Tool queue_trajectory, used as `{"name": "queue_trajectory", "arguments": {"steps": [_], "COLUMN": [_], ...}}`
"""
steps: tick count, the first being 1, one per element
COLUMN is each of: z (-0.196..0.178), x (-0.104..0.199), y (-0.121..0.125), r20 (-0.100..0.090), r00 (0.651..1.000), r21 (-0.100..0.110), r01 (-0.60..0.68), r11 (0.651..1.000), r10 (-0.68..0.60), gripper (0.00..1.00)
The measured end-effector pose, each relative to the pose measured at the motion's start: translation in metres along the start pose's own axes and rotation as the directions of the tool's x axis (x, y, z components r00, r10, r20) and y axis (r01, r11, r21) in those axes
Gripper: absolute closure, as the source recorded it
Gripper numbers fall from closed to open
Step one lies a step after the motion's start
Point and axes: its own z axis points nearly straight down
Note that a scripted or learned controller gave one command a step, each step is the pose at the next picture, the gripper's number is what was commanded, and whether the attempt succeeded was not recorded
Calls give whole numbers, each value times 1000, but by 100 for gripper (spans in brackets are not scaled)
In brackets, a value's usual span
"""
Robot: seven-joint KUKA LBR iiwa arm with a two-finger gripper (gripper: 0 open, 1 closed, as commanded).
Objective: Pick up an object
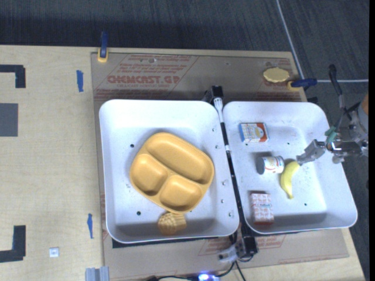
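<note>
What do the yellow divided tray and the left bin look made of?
Yellow divided tray: likely molded plastic, with a smooth, slightly glossy surface, uniform color and rounded compartment walls. Left bin: looks like white plastic or coated sheet, matte to semi-gloss, with rounded corners and small dark holes or fasteners in the floor; the view leaves it open.

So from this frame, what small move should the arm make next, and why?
Probably a short slide leftward and down toward the banana. The gripper sits over the right bin, just up and right of the banana, with nothing seen between its fingers. The small can lies close on the banana's left, so a careful approach seems wise.
</note>
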Motion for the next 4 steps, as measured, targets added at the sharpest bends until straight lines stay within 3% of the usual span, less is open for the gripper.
{"name": "queue_trajectory", "arguments": {"steps": [1,2,3,4], "z": [125,115,115,143], "x": [32,31,31,50], "y": [-23,-22,-22,-21], "r20": [0,1,1,2], "r00": [1000,1000,1000,1000], "r21": [0,-5,-5,-8], "r01": [-1,-2,-2,-2], "r11": [1000,1000,1000,1000], "r10": [1,2,2,2], "gripper": [0,100,0,0]}}
